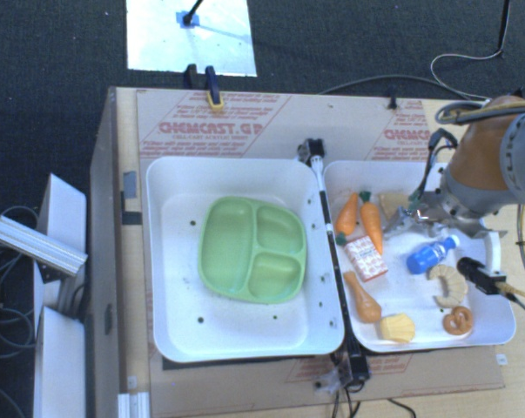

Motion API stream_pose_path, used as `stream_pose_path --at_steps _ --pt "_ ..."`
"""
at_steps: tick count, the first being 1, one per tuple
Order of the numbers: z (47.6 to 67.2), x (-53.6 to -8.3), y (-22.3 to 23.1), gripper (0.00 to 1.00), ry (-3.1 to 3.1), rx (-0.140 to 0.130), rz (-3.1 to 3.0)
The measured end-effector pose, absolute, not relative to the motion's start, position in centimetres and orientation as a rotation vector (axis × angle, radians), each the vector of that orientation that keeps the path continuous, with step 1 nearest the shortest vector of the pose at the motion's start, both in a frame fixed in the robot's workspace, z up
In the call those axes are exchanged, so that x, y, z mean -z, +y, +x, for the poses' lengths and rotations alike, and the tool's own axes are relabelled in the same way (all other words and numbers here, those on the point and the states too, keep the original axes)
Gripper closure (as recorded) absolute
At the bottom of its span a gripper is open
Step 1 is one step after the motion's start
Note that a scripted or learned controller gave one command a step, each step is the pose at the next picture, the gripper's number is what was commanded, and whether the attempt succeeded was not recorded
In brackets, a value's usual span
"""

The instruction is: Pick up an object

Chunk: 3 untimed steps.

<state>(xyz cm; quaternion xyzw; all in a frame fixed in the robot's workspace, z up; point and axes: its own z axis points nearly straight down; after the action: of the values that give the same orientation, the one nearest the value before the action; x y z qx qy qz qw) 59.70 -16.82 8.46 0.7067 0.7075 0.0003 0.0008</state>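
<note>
The right bin (497,329) holds several toy foods. Two orange carrots (372,225) lie at its upper left, beside a pale beige piece (391,203). A red and white box (365,258) and a brown drumstick (363,297) lie below them. A yellow wedge (398,326) rests at the front. Toward the right are a blue bottle (430,255), a croissant (449,284) and a pretzel (458,320). My gripper (410,217) hangs low in this bin, just right of the carrots and above the blue bottle. The metal wrist parts blur its tip.
The left bin (171,259) holds a green divided plate (252,249). A metal clamp rail (327,233) runs between the bins. The grey arm with its orange band (484,151) covers the right bin's upper right corner. Cables trail behind the bench.
</note>
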Motion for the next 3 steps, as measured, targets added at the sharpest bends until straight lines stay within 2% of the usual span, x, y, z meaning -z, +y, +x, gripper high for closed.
stream_pose_path --at_steps 1,2,3 --pt "56.2 -8.4 -15.9 0.0 2.222 -0.001 2.22" --pt "67.0 -8.5 -15.4 0.0 2.223 -0.005 2.215" --pt "67.1 -9.7 -15.5 1.0 2.224 -0.006 2.208"
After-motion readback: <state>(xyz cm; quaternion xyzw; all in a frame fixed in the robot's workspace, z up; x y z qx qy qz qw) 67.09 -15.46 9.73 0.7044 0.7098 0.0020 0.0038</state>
